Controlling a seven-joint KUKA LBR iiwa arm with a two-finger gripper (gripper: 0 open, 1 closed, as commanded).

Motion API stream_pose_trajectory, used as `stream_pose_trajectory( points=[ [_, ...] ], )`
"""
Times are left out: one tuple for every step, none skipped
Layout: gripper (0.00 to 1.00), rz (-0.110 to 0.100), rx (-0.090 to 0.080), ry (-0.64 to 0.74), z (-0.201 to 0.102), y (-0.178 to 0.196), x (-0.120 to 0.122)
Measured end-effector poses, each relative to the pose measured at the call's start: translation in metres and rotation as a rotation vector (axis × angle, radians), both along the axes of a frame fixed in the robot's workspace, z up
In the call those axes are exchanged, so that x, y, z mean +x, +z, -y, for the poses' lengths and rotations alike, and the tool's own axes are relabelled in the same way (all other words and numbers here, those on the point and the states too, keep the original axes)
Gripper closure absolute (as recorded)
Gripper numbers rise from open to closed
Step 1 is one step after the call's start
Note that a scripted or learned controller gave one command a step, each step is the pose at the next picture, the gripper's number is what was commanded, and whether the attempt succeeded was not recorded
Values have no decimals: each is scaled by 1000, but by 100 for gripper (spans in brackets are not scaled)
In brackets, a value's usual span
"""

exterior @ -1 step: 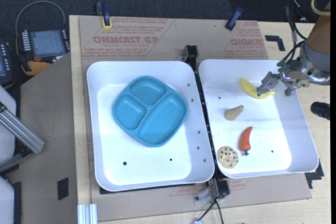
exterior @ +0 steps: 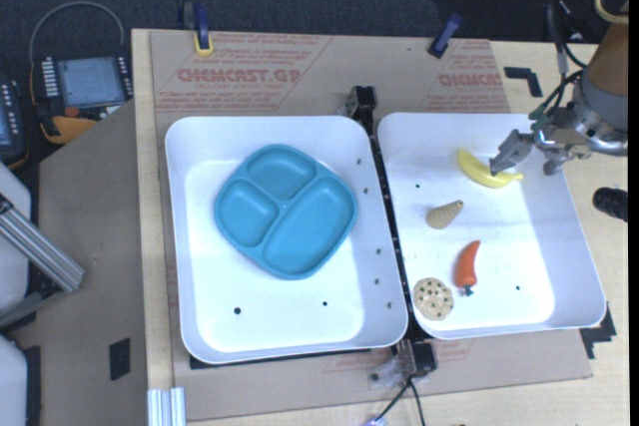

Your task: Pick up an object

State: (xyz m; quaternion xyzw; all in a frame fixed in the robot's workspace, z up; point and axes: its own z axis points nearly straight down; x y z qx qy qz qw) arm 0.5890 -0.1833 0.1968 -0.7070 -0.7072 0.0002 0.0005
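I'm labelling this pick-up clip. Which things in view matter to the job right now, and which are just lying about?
In play:
gripper
yellow banana, right beside the gripper
right bin

Lying about:
tan cone-shaped piece
red pepper
round cookie
blue divided plate
left bin

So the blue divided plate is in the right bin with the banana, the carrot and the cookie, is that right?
Not quite. The camera view shows the blue divided plate alone in the left bin. The banana, the carrot and the cookie do lie in the right bin, along with a tan cone-shaped piece, and the gripper is at the banana.
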Motion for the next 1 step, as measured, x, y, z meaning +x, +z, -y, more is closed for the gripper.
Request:
stream_pose_trajectory(
  points=[
    [0,-7,2,0,0,-64,1]
  ],
)
